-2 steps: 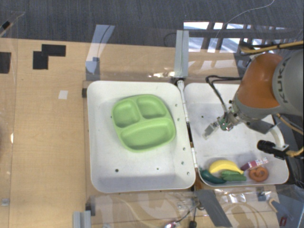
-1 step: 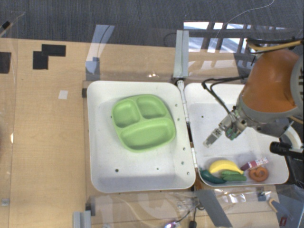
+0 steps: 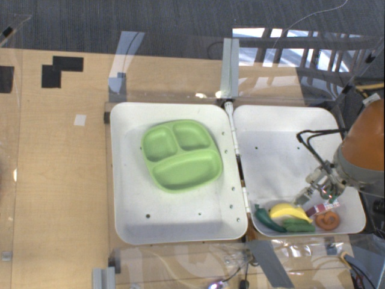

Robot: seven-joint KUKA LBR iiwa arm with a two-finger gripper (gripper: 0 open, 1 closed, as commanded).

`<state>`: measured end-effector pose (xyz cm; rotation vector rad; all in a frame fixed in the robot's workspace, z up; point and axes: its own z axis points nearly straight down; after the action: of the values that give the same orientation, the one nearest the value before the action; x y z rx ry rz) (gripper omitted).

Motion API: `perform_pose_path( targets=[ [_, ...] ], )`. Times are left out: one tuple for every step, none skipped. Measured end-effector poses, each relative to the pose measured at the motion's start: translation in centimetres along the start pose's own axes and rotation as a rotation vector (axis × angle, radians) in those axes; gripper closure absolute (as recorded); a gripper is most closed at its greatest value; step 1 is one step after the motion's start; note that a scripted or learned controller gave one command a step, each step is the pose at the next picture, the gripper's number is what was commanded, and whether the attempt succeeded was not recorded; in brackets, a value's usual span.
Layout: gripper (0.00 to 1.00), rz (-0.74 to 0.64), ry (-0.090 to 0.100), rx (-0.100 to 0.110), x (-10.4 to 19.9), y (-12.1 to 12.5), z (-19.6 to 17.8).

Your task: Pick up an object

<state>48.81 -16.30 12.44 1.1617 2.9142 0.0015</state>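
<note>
Left bin (image 3: 129, 215) holding green divided plate (image 3: 180, 154), right bin (image 3: 271, 143) with banana (image 3: 290, 212) lying crosswise among toy foods near its front edge, gripper (image 3: 320, 188) above them, finger state unclear.

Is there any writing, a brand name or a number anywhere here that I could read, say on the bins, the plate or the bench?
None can be read.
Black block-shaped marks on the wooden bench: shapes, not letters.
Small pale square sticker on the bench: too small to tell.
Green divided plastic plate and two shallow white bins: no print visible.
</note>
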Motion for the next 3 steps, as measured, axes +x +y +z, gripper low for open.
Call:
perform_pose_path(
  targets=[
    [0.00, -0.440, -0.017, -0.005, 4.2, 5.5, 3.0],
    [0.00, -0.602, -0.018, -0.008, 0.1, 2.8, 3.0],
    [0.00, -0.813, -0.005, -0.001, -3.0, -3.0, 0.4]
  ],
)
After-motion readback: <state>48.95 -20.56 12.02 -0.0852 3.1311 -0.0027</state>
